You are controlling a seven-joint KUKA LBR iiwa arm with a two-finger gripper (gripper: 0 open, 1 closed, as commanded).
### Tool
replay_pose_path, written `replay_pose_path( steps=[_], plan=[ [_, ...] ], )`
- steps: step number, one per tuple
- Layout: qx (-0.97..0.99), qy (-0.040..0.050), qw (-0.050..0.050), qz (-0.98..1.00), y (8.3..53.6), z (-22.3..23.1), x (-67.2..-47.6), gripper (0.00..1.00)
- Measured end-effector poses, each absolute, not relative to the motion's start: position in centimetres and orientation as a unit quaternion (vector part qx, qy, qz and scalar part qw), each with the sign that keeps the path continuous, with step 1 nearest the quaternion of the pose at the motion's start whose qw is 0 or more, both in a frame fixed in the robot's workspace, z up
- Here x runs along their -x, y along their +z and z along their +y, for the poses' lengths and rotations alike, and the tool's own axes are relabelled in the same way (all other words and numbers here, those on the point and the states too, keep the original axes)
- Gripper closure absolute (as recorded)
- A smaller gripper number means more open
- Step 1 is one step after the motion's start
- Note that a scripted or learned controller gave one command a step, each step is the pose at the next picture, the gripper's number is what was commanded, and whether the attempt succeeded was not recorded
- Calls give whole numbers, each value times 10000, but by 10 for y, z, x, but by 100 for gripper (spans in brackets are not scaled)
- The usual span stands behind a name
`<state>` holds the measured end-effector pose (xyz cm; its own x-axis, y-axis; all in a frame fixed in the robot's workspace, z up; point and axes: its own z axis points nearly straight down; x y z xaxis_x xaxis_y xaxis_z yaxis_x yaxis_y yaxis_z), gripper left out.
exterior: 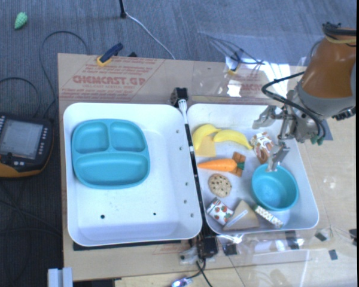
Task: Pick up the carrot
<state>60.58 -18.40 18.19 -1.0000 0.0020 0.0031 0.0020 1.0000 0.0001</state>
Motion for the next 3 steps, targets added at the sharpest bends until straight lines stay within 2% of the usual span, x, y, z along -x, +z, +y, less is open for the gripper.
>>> replay_pose_path(
  steps=[1,2,3],
  plan=[
    [-1576,19,-49,-9875,98,-109,-539,0],
    [-257,69,-126,-9996,95,-114,-529,0],
    [1057,17,-67,-9944,94,-102,-573,0]
  ],
)
